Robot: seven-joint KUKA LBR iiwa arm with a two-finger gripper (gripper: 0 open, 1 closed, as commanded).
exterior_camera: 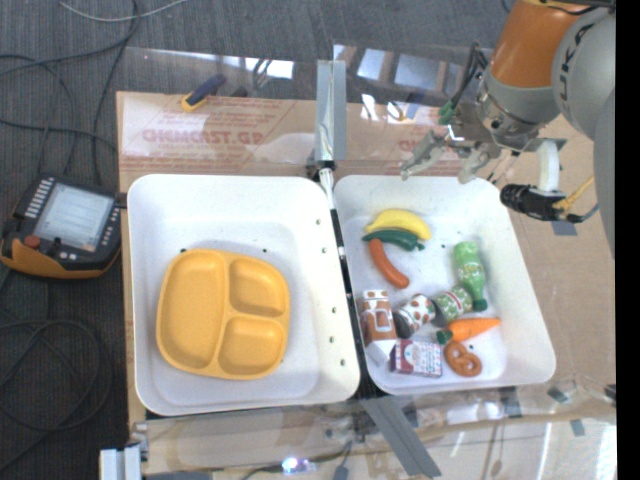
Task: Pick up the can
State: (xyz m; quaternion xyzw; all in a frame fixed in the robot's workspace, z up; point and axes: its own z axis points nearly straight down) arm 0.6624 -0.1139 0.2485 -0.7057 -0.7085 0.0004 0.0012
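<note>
I see the gripper (447, 161) above the right bin's (523, 268) far rim, fingers spread wide, nothing held. The can (453, 303) lies in that bin, touching the green bottle (468, 271), above the carrot (474, 327).

Two white bins (140, 268) sit side by side. The left one holds one yellow divided tray (223, 313). The right bin holds one banana (398, 225), one sausage (388, 264), one green bottle (468, 268), one carrot (474, 327), one pretzel (462, 358) and one can (452, 303)
</note>
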